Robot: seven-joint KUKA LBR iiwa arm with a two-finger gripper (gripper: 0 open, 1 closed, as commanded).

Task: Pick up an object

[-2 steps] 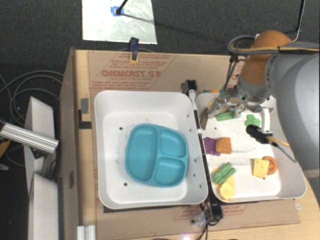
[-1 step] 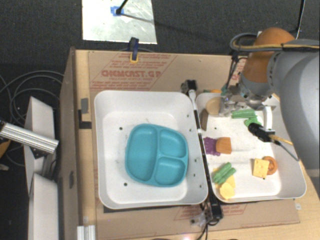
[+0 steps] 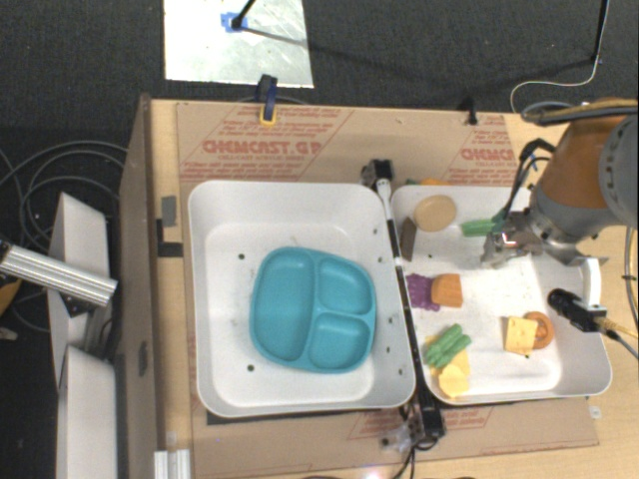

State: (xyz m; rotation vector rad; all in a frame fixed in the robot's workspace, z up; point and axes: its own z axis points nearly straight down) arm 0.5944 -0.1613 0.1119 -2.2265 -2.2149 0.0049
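Objects for picking all lie in the right bin (image 3: 589,367), which I'll use as my landmark. Largest thing to its left is the left bin (image 3: 215,267), touching it along the shared wall and holding a teal divided plate (image 3: 313,307). The arm (image 3: 589,173) comes in over the landmark bin's far right corner, and its claw (image 3: 499,242) hangs low near the far side of that bin, just beside a green piece (image 3: 477,227). From where I stand I cannot tell whether the claw is spread or pinched, and nothing shows between its tips.

Inside that bin, by size: a tan round block (image 3: 434,213) at the far left corner, an orange block (image 3: 447,289) against a purple cluster (image 3: 419,292) by the left wall, green pods (image 3: 446,345) over a yellow wedge (image 3: 455,377) at the near left, and a yellow cheese slice (image 3: 518,334) leaning on an orange ring (image 3: 540,329) toward the right.

My worry: the green piece is slim and lies off to the claw's side, so a descent here could close on bare floor or nudge the piece away.
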